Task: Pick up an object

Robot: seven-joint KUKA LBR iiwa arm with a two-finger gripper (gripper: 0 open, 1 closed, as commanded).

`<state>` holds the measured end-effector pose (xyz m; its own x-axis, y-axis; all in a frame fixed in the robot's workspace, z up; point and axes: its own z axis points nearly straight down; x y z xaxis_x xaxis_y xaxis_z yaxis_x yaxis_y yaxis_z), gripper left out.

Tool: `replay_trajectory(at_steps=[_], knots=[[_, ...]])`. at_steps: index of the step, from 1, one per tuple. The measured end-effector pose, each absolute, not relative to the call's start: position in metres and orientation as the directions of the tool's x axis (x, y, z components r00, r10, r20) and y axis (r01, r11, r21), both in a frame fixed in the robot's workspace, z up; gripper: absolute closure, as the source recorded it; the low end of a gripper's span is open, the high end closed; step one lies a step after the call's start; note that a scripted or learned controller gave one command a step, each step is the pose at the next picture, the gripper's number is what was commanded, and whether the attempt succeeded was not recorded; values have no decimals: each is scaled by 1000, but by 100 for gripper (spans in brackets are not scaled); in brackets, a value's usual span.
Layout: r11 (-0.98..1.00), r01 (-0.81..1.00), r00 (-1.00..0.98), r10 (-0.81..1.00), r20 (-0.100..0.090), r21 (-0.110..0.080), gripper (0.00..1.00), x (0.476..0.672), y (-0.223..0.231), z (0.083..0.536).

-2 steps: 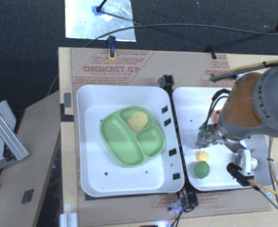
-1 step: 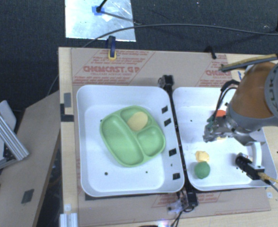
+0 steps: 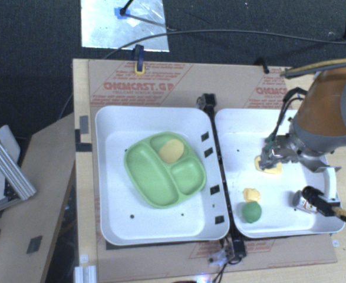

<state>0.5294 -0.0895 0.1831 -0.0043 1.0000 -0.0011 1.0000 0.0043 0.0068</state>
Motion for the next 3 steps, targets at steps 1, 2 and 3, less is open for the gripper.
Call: replay_trajectory(at_steps=[1,2,3], knots=[[5,1000,-5,1000,-1,7,100,531,-90,225],[11,1000,-11,1000,2,3,100,527,-31,234],[9,1000,-9,1000,2,1,100,521,14,230]])
